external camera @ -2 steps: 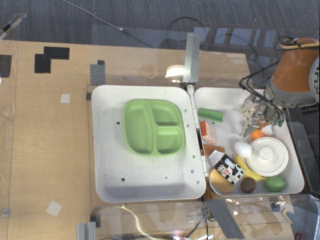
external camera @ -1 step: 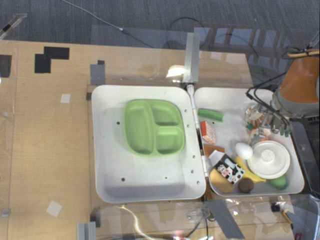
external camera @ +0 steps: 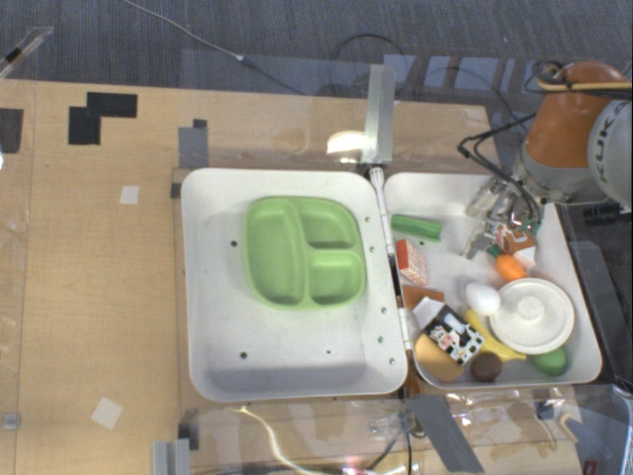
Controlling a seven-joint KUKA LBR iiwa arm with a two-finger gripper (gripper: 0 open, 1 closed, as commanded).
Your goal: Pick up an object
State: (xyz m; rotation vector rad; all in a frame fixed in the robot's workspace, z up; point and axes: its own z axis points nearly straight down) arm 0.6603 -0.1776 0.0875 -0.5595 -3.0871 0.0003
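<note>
From my seat I see the grey arm with its orange band (external camera: 572,127) reaching in from the right, over the far right corner of the right-hand white bin (external camera: 586,295). The two-finger metal claw (external camera: 491,224) hangs over the upper part of that bin, its fingers pointing down and to the left. They look slightly spread, with white bin floor showing between the tips, and I see nothing pinched between them. One fingertip sits just beside a small orange ball (external camera: 510,268), but I cannot tell whether it touches.

The things to pick from lie crowded in that right bin: a green stick-shaped piece (external camera: 416,227) near the divider, a red and white small packet (external camera: 412,261) below it, a white egg-shaped object (external camera: 483,297), a round white lidded dish (external camera: 535,314), a black and white patterned block (external camera: 453,336), a dark brown ball (external camera: 485,366) and a green rounded object (external camera: 550,360) at the near right corner.

The left-hand white bin (external camera: 213,265) bears a light green plastic tray with three compartments (external camera: 303,251), well apart from the claw.
</note>
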